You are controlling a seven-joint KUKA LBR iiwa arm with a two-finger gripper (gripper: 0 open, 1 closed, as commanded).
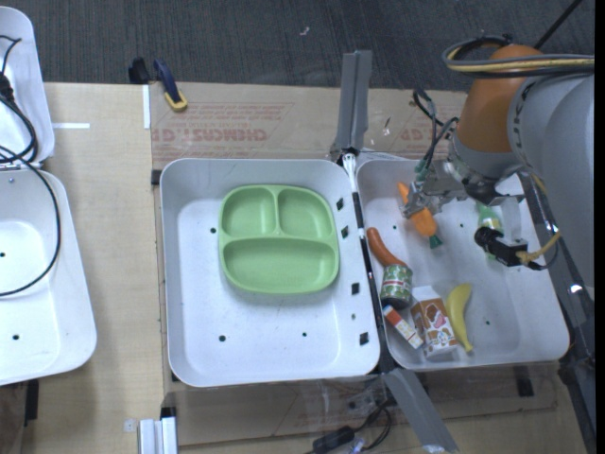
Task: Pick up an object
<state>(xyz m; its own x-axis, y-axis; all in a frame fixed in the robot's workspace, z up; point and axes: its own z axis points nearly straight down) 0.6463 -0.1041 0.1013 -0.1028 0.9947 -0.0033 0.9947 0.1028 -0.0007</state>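
While the arm point(529, 112) reaches in from the right, we see its gripper point(423, 200) low in the right bin point(529, 343), closed on a small orange carrot point(421, 218). We can see the carrot is short and fat with a green end. It points down and a bit right, green tip lowest. Near the bin's back left corner it sits, away from the banana point(459, 312).
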